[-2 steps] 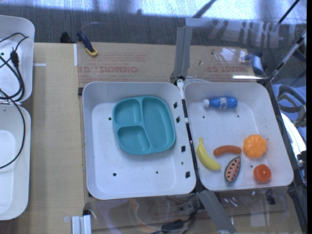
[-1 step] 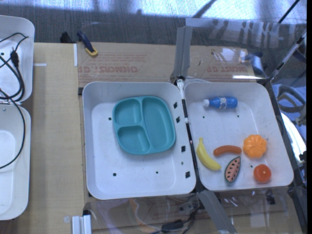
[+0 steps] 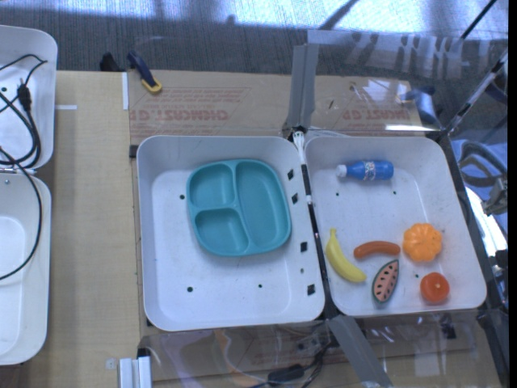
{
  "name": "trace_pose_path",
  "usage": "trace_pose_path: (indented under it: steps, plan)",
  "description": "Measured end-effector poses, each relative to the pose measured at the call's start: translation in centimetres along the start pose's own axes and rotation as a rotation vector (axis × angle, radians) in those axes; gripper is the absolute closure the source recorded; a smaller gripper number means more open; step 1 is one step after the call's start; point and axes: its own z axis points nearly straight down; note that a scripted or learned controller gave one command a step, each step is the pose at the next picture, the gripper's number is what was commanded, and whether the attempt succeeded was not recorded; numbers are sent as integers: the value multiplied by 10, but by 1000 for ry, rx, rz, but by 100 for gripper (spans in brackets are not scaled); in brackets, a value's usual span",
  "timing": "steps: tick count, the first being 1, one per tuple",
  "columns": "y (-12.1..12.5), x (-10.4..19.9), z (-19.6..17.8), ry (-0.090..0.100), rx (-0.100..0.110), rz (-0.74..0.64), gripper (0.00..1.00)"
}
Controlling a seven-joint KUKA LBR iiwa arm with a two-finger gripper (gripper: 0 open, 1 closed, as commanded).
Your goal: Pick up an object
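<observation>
Camera view: smooth curved banana (image 3: pixel 344 262)

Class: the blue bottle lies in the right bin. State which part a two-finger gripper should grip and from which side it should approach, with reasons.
Grip the blue bottle across its body, midway along, coming straight down from above. It lies on its side, long axis left to right, white cap at the left, so the fingers would likely straddle its narrow width. It lies apart from the other things.
</observation>
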Motion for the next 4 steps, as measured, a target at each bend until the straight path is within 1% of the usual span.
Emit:
trace_pose_path:
  steps: [1,2,3,4]
  plan:
    - [1,0,-8,-1,1,-1,100]
    - [0,0,-35,-1,-2,-3,100]
    - [0,0,9,0,0,0,100]
    - [0,0,-10,-1,-2,-3,100]
